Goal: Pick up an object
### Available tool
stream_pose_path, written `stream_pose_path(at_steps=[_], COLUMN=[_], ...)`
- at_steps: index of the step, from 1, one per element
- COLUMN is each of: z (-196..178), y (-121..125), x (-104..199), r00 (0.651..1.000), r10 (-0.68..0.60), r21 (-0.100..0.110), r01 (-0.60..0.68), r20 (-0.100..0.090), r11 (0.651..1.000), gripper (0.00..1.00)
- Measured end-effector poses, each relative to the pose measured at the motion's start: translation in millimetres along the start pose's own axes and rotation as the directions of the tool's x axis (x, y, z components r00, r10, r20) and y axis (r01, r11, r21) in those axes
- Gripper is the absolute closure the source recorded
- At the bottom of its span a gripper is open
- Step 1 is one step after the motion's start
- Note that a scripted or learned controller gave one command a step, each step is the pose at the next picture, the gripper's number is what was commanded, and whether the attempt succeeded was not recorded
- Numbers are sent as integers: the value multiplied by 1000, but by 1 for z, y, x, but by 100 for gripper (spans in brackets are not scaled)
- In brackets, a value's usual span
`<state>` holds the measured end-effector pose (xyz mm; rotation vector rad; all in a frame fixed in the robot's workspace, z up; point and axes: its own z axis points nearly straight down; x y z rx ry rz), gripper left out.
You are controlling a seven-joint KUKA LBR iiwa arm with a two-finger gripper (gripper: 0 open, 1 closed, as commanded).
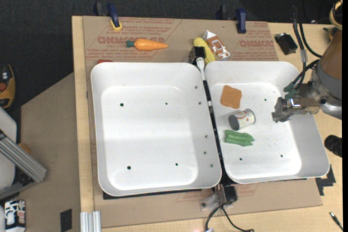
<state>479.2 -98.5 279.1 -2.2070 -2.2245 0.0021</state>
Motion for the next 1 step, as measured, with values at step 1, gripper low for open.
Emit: stream_pose_path(at_steps=[1], z=[-19], y=[1], x=[65], r00=[1000], r10=[-1], r21=[-10], r01=[1], r20=[3], r11=[1000], gripper=[100])
